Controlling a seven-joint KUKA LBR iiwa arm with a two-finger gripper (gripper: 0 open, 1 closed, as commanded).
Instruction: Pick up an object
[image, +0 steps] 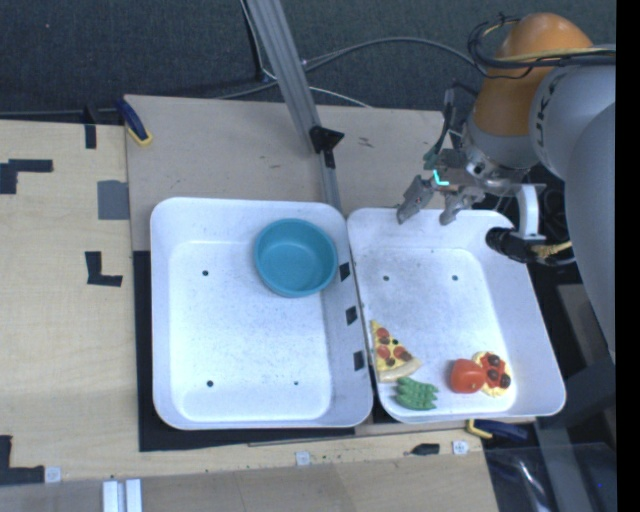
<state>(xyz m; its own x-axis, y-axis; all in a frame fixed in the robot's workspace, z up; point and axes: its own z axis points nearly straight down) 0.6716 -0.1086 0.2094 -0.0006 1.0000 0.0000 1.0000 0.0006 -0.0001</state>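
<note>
Right now, from the overhead camera, I am seeing the pincer (432, 209) hanging with its fingers spread wide and gripping nothing, over the far rim of the right bin (520, 300). Nothing is being lifted yet. The pizza slice (390, 352), green toy (416, 394) and red toy (479, 373) are lying well nearer, the blue bowl (295, 257) off leftward.

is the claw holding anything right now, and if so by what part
Nothing is held. The claw hangs open over the far edge of the right bin, with only bare space between its fingers. The toy food pieces lie at that bin's near end, and the blue bowl sits in the left bin.
</note>
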